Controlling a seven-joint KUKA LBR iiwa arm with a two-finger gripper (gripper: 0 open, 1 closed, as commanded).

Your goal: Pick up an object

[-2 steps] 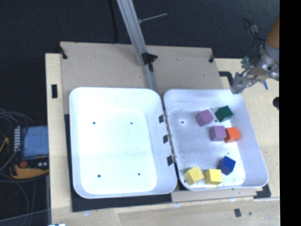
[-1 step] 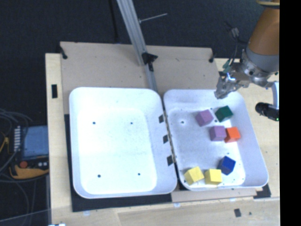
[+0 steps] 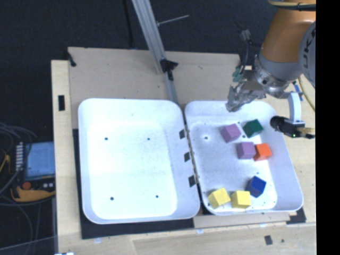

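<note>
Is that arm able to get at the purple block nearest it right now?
Probably yes: the end effector hangs above the bin's far edge, and the purple block lies just below it in the view with nothing over it.

Two bins sit side by side on the bench (image 3: 212, 68). The right bin (image 3: 289, 193) holds seven blocks (image 3: 246, 150): four grouped toward its far side, three along its near edge. The pincer (image 3: 234, 104) hangs over the right bin's far rim.
</note>
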